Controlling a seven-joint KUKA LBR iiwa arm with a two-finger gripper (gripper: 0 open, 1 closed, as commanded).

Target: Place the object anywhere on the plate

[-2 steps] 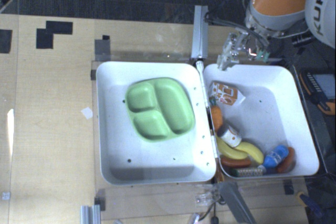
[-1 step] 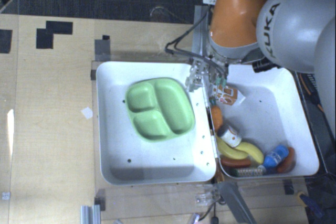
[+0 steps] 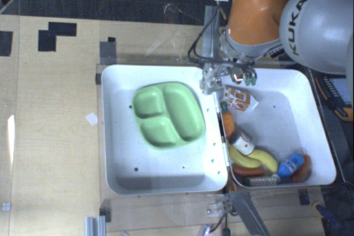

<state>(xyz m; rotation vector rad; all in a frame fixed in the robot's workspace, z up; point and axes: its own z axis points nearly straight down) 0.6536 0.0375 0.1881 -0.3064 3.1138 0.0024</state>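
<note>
On the left half of the frame, light wooden bench top (image 3: 50,135) with black square marks near the upper left corner. Next to the right, the left white bin (image 3: 113,168), and in its middle a green plate (image 3: 168,114) with three compartments, lying flat and a little turned. At the upper end of the wall between the two bins, the gripper (image 3: 221,81), hanging under the orange band and the grey arm (image 3: 315,19) that fill the upper right corner. Open or closed: not possible to tell from this view. Just below and right of the gripper, in the right white bin (image 3: 318,119), an orange and white packet (image 3: 239,99); whether touching the gripper or apart, not clear. Further down along the bin's left wall, an orange carrot-like piece (image 3: 228,123), then a yellow banana (image 3: 255,160) near the lower edge, and at lower right a blue bottle-like thing (image 3: 290,165). All of these well apart from the plate.
</note>
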